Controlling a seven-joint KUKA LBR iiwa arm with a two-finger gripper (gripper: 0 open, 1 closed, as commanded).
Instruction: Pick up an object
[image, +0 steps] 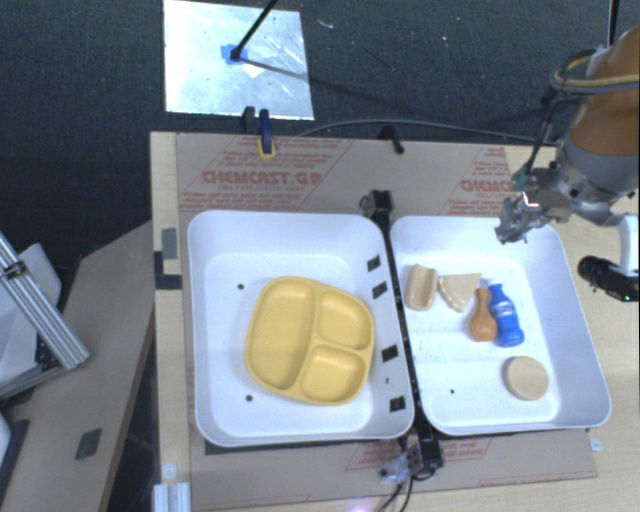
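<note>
One gripper (515, 226) is hanging at the end of the grey arm (590, 180), over the far right corner of the right bin (570, 300), and whether it is open or closed cannot be told from this slanted view; nothing is showing as caught in it. Judging from that, the pick is standing at its start: no object is lifted, and the descent, the closing and the raising are all left to do. Nearest the tool, toward the middle of the right bin, a blue bottle-like toy (505, 316) is lying just beside an orange, pear-shaped piece (483, 317), the two seeming to touch along their sides; both are looking like smooth, glossy plastic. Toward the bin's left edge a tan wedge (460, 290) and a tan, loaf-like piece (420, 287) are lying close together, matt and bread-coloured. Near the bin's front right corner a pale round disc (525, 378) is lying flat and apart from the rest. Beyond the shared edge, the left bin (225, 240) is carrying a yellow compartment plate (310, 340), smooth, rounded and shallow, tilted slightly across the bin's floor.
</note>
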